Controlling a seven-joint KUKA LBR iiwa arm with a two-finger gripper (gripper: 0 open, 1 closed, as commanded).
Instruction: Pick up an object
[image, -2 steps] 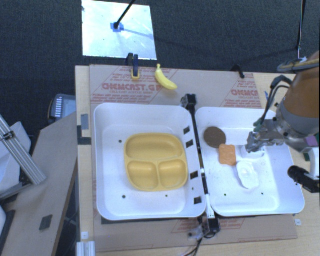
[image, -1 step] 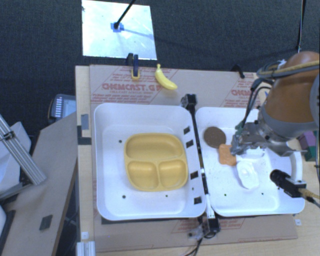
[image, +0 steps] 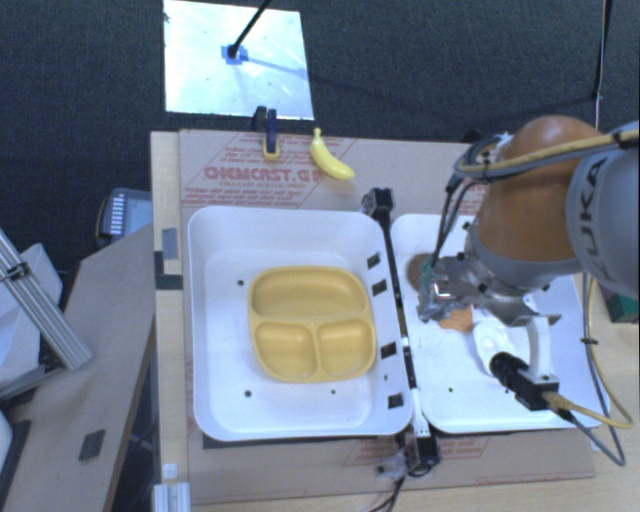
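Bench w/ cardboard sheet (image: 400, 165) under two shallow white bins set side by side, dark backdrop behind. Left bin (image: 215, 300) holds a yellow three-compartment tray (image: 308, 322), roughly centred, w/ open floor all round it to the walls. A banana (image: 331, 159) lies on the cardboard beyond the left bin's far edge, near a yellow-black clamp (image: 270, 135). Right bin (image: 470, 405): arm (image: 540, 210) covers most of the far half; near half is open floor. Gripper (image: 438, 300) sits low by the bin's left wall, just beside an orange object (image: 458, 320) and a brown object (image: 418, 270); finger state cannot be told, nor any hold.
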